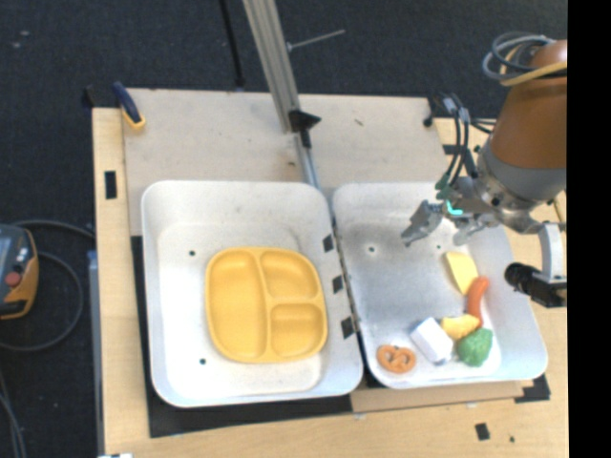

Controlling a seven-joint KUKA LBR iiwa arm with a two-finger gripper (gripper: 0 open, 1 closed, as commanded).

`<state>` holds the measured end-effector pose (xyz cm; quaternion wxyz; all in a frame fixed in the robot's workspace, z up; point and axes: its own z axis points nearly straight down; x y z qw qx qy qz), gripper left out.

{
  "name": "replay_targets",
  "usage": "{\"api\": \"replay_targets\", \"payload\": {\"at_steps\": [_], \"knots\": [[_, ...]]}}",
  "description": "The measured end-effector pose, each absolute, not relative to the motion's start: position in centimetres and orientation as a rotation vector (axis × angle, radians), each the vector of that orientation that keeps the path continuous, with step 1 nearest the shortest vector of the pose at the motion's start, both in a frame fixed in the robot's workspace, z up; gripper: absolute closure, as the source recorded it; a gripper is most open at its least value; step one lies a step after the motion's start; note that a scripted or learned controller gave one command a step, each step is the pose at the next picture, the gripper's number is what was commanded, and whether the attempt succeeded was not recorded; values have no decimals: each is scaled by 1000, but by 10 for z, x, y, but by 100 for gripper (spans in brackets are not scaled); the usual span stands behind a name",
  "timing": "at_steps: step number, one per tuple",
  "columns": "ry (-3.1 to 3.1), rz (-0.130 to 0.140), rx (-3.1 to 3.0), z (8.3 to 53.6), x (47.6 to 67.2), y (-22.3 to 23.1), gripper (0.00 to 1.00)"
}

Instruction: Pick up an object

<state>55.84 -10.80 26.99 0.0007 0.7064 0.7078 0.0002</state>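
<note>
The right bin (382,284) holds several small toy foods near its front right corner: a pale yellow block (461,271), an orange carrot (475,298), a small yellow piece (460,326), a white block (431,340), a green broccoli (475,347) and a brown pretzel (395,358). My gripper (421,224) hangs over the back middle of this bin, left of and behind the yellow block, with nothing between its fingers. Its fingers stand slightly apart.
The left bin (172,218) holds a yellow divided plate (266,303). A metal post (275,55) rises behind the bins, with a bracket at its foot. Cables and the orange arm body (530,132) crowd the right side. A blue-yellow tool (128,105) lies at the bench's back left.
</note>
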Motion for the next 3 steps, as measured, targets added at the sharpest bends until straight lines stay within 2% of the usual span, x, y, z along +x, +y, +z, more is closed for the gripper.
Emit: {"api": "replay_targets", "payload": {"at_steps": [1, 3], "knots": [[2223, 1, 2218, 270, 558, -108, 0], [2223, -5, 2224, 149, 549, -111, 0]]}}
